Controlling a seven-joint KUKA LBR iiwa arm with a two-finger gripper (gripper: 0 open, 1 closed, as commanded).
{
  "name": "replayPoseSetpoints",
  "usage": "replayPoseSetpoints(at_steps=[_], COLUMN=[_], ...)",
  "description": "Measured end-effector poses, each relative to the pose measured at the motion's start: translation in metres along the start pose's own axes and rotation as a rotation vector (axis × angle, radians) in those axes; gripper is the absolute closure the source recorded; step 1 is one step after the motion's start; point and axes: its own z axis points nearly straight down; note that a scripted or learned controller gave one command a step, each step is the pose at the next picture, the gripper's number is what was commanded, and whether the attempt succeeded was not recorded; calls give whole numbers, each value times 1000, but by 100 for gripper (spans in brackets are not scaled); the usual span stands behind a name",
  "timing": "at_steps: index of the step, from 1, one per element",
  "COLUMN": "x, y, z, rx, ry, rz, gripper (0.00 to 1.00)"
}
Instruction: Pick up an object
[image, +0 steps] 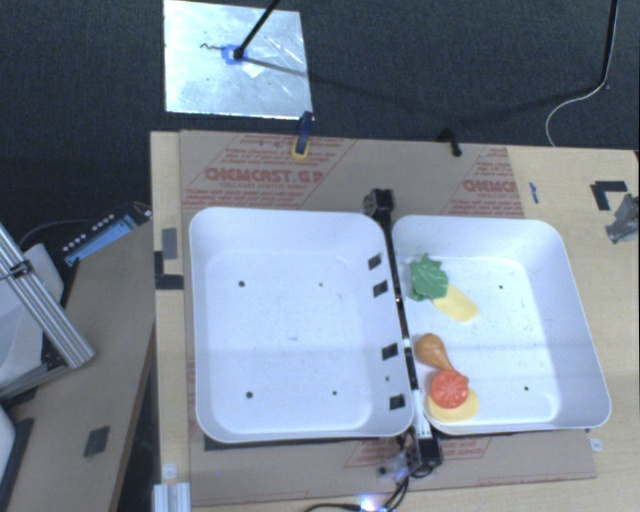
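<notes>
The right bin holds several small toy foods along its left side. A green leafy piece lies near the divider, with a pale yellow oval piece touching its lower right. Further toward the front sits an orange-brown drumstick-shaped piece. Just below that, a red tomato-like piece rests on a yellow piece in the bin's front left corner.
The left bin is a bare white tray. Black clips run along the seam between the bins. Both bins stand on a cardboard sheet. A small grey part pokes in at the right edge.
</notes>
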Motion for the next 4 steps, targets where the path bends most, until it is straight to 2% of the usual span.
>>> replayPoseSetpoints(at_steps=[1,2,3,4], x=[20,28,49,81], y=[56,109,125,106], z=[-10,-19,-8,-50], rx=[10,10,13,9], ry=[5,5,6,6], rz=[-3,-2,-2,-2], gripper=[100,100,100,100])
